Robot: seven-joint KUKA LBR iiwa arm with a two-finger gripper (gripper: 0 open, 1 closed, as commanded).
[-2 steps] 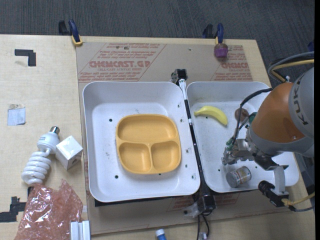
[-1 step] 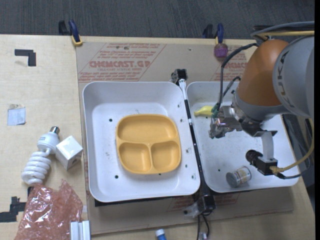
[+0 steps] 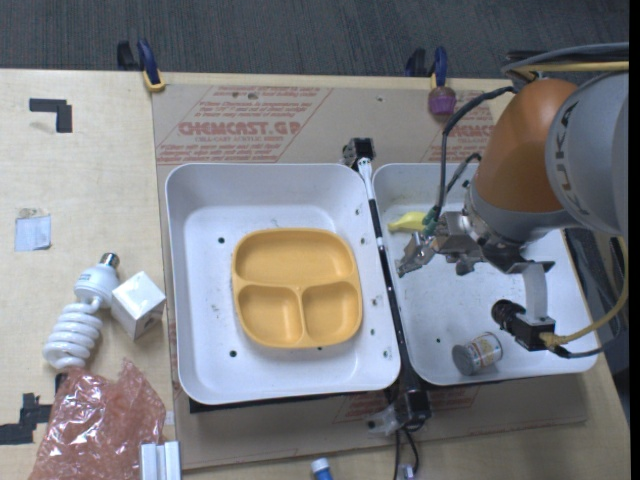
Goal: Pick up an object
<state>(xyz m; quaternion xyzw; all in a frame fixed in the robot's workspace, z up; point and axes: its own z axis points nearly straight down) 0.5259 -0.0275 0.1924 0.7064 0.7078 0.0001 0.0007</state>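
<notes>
My gripper [image 3: 414, 256] hangs low over the left part of the right bin [image 3: 440, 366], under the grey arm with its orange band. Just above it, by the bin's back left corner, lies a small yellow object [image 3: 404, 222], partly covered by the gripper's body. A small silver can [image 3: 477, 352] lies on its side near the bin's front edge, well apart from the gripper. In the left bin [image 3: 200, 268] rests a yellow divided plate [image 3: 296, 287] with three compartments. I see nothing held in the gripper.
The arm's wrist and cables cover the right bin's right half, and a black fitting [image 3: 516, 320] sits beside the can. A spiral light bulb [image 3: 80, 318], a white cube [image 3: 138, 304] and crumpled pink plastic [image 3: 95, 423] lie on the bench, left of the bins.
</notes>
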